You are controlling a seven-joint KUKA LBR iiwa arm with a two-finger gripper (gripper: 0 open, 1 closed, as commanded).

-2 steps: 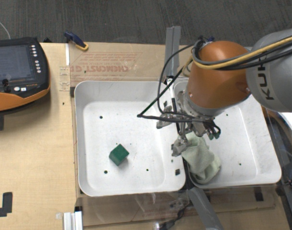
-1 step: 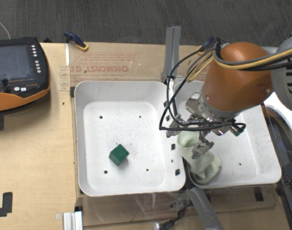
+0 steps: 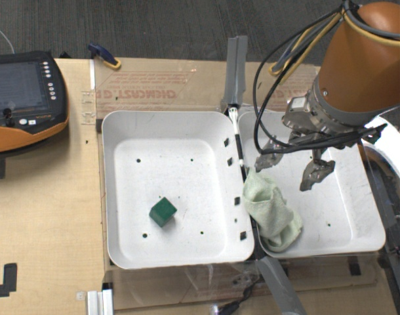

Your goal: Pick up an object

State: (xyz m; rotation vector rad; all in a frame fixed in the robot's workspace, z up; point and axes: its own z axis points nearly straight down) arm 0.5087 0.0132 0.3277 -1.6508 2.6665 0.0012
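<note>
A crumpled pale-green cloth lies against the right bin's near-left corner; a small green block sits toward the left bin's near edge; farther back, the gripper hangs above the right bin, fingers spread, empty

My arm ends in a fat, smooth orange band, glossy enough to catch a pale highlight on its upper edge. Below it sits a grey metal wrist section with a lighter silver block and small fittings on its side. Black cables loop out from the band, one paired with a thin yellow line, and curve down to the wrist. From there hangs my gripper, with two dark grey, angular metal fingers.
</note>
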